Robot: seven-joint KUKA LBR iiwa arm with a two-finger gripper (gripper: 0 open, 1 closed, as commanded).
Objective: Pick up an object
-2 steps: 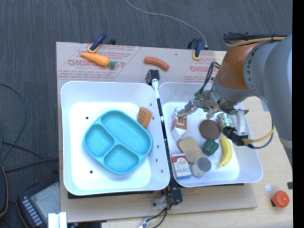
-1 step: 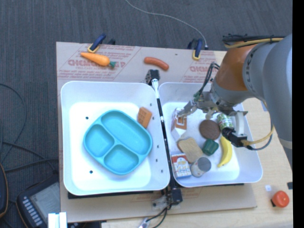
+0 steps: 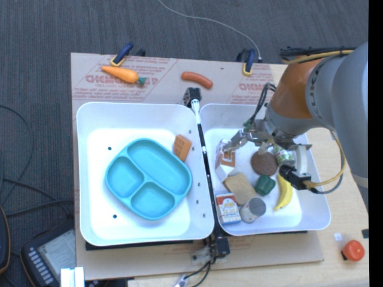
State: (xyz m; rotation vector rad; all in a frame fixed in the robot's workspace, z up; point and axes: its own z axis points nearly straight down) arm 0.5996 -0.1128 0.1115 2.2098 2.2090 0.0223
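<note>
Starting at nine o'clock, the left bin holds a blue divided plate near its middle, with a small orange-brown block just beside the plate toward two o'clock. On the counter above this bin, toward eleven o'clock, lies a toy carrot, and a toy sausage lies at twelve o'clock.

Across the middle divider, the right bin carries a crowd of small things. Low on its left side sit a red and white packet, a tan slice of bread and a grey disc. Further right come a brown round cookie, a green piece and a yellow banana, which lies toward four o'clock.

The pincer is low over the upper left part of this bin, above a small orange and white packet. Whether its fingers are wide or narrow I cannot tell, and nothing is seen gripped. The grey arm reaches in from three o'clock.

At five o'clock an orange cap rests on the counter.
</note>
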